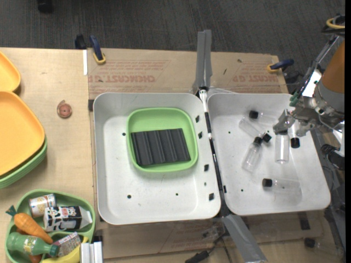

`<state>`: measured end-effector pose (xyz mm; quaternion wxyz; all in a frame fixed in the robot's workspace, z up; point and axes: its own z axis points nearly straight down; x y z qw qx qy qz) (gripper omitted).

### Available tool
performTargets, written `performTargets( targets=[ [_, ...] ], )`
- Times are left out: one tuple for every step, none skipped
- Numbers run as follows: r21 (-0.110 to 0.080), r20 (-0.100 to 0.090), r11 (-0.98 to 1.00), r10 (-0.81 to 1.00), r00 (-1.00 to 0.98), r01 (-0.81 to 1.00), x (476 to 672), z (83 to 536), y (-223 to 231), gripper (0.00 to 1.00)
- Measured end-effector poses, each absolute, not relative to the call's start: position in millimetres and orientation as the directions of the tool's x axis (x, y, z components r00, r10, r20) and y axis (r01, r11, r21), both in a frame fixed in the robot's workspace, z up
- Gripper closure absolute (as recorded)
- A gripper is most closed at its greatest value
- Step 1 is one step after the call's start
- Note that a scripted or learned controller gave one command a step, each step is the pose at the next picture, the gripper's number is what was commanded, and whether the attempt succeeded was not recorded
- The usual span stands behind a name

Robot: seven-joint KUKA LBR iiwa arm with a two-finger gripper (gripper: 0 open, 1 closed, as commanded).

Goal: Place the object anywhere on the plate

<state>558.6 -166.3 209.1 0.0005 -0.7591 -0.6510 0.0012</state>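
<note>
A green square plate (163,115) lies in the left bin (159,204). A dark grey ridged slab (162,146) rests on the plate. Several clear vials with black caps lie scattered in the right bin (230,199): one (252,156) near the middle, one (282,149) further right, one (284,187) near the front. My gripper (293,126) hangs over the right side of the right bin, just above the upright-looking vial and a black cap (295,142). I see nothing clearly held in it.
Orange and green plates (19,136) are stacked on the wooden table at the left. A green bowl (49,226) of toy food stands at the front left. Clamps (97,52) hold the cardboard behind the bins.
</note>
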Motion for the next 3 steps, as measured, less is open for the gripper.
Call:
performTargets(
  targets=[
    [-0.004,0.000,-0.027,1.000,0.027,1.000,539.1,169.0,-167.7,1.00],
    [-0.001,0.000,0.227,0.974,-0.227,0.974,517.5,218.7,-127.4,1.00],
    [-0.002,0.001,0.437,0.900,-0.437,0.900,520.3,203.0,-81.8,1.00]
  ],
)
